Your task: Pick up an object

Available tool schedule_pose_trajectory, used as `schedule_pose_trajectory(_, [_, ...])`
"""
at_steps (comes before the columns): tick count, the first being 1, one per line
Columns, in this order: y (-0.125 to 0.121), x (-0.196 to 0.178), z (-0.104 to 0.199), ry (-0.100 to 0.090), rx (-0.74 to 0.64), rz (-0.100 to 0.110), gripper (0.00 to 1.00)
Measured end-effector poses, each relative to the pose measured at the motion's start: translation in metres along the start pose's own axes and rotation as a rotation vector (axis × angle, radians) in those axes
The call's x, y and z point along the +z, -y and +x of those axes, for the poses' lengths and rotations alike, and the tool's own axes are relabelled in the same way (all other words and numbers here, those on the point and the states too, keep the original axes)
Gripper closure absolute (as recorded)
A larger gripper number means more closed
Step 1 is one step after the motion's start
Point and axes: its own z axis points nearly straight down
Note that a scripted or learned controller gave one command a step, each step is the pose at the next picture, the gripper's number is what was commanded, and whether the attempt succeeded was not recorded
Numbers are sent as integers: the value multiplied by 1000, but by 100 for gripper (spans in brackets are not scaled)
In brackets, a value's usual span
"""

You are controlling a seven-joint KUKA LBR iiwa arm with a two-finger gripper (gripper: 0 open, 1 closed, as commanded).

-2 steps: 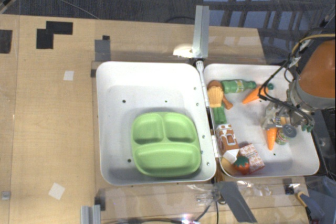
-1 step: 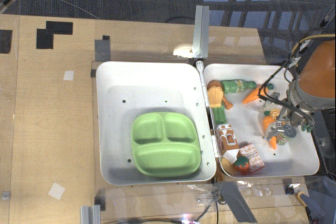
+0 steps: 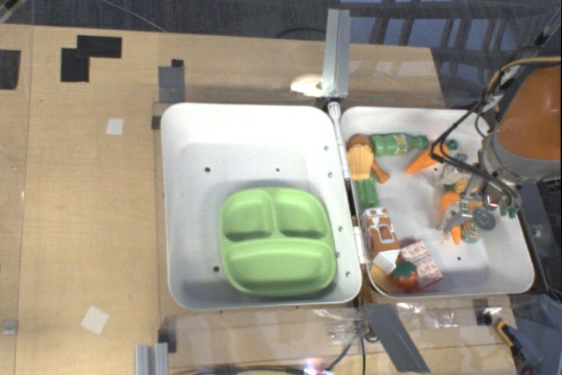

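Observation:
The right bin (image 3: 505,277) holds several small items. A green bottle (image 3: 399,143) lies at its back, with an orange carrot (image 3: 421,161) beside it. A tan-headed brush toy (image 3: 361,162) lies along the left wall. A brown and white box (image 3: 380,228), a red and white cube (image 3: 421,263) and a red fruit (image 3: 404,276) sit at the front left. My gripper (image 3: 470,211) hangs low over the bin's right side, right by small orange pieces (image 3: 450,205). The arm's orange band (image 3: 536,110) is above it.
The left bin (image 3: 189,189) bears a green divided plate (image 3: 277,240) at its front. A metal post (image 3: 336,48) stands behind the wall between the two bins. Bare wooden bench (image 3: 79,215) lies to the left.

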Motion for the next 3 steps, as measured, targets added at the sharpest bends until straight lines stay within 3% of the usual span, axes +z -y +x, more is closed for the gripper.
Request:
schedule_pose_trajectory(1, [-2, -15, -5, 18, -7, 2, 100])
schedule_pose_trajectory(2, [14, -3, 70, 7, -114, 2, 100])
schedule_pose_trajectory(3, [14, -2, 71, 3, -114, 2, 0])
